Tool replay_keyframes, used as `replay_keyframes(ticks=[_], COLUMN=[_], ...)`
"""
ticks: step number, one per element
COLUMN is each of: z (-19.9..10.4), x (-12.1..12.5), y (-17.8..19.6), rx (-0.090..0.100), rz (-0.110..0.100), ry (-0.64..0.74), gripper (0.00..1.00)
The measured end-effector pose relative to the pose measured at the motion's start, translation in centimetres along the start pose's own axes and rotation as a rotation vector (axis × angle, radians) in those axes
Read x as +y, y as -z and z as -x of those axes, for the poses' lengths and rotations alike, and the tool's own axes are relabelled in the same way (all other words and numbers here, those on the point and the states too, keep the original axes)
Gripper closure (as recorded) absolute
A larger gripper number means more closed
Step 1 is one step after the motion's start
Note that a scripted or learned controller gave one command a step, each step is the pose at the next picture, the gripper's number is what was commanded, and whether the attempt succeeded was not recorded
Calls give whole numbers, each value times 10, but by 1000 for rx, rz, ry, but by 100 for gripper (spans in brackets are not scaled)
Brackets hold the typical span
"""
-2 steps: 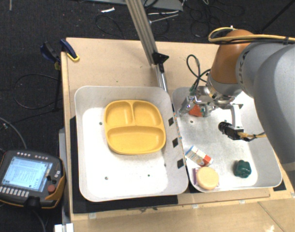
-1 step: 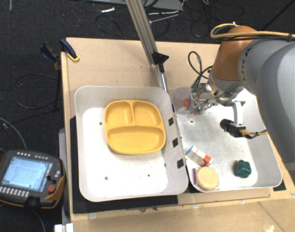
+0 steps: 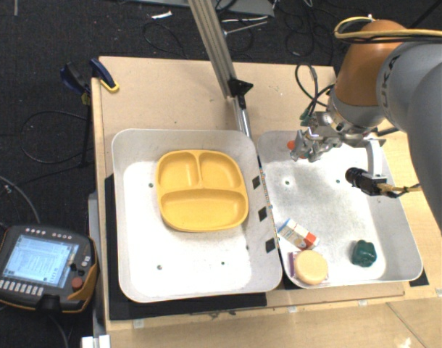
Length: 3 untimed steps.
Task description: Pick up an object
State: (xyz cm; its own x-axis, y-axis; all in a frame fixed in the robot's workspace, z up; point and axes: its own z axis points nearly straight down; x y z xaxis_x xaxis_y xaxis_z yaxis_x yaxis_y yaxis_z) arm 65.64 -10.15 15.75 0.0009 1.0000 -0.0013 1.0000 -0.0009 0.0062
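Note:
In the right bin [image 3: 330,194], three small objects lie near the front edge: a small white box with red and blue print [image 3: 296,233], a round pale yellow object [image 3: 311,267], and a dark green object [image 3: 364,253]. My gripper [image 3: 306,148] hangs over the bin's back left corner, well away from all three. I see nothing held in it. The grey arm with its orange band [image 3: 366,64] comes in from the upper right.
A yellow divided plate [image 3: 202,190] lies in the left bin [image 3: 134,245]. A slanted metal pole [image 3: 215,38] runs from the top down to the bins' divider. A teach pendant [image 3: 40,267] sits at the lower left off the bench. Cables trail behind the arm.

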Motion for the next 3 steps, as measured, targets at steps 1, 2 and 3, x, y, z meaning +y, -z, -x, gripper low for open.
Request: replay_keyframes(ticks=[1, 2, 3], z=[1, 1, -46], x=[11, 13, -2], y=[49, 85, 75], rx=[0, 0, 3], rz=[1, 0, -9], ry=[4, 4, 8], gripper=[100, 100, 100])
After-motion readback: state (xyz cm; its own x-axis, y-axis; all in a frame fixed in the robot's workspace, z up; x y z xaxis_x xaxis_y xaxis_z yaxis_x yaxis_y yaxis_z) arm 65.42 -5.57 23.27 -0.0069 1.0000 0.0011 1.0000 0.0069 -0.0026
